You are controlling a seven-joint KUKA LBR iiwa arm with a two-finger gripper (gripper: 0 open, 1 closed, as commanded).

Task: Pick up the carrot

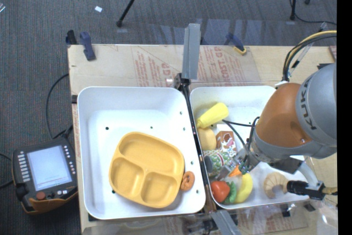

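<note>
The grey arm with its orange band (283, 118) reaches in from three o'clock, its bulk covering much of the right shallow white bin (242, 91). Its two-finger gripper (242, 165) sits low over a crowded heap; whether it is wide or narrow cannot be told.

A small orange sliver, seemingly the carrot (235, 171), shows just at the gripper tip, hemmed in on all sides. At six o'clock from it lie a glossy red tomato-like piece (220, 191), a green piece (232, 193) and a smooth yellow banana (245, 187), all touching. At nine o'clock stands a printed can (218, 161); at twelve, a small printed packet (225, 140). Farther toward eleven lie a knobbly yellow corn cob (213, 115) and a pale round piece (207, 138). A ridged beige pastry (273, 184) lies at four o'clock.

The left white bin (93, 118) holds a yellow plastic divided plate (146, 169) with a small brown ring doughnut (187, 180) touching its three o'clock edge.
</note>
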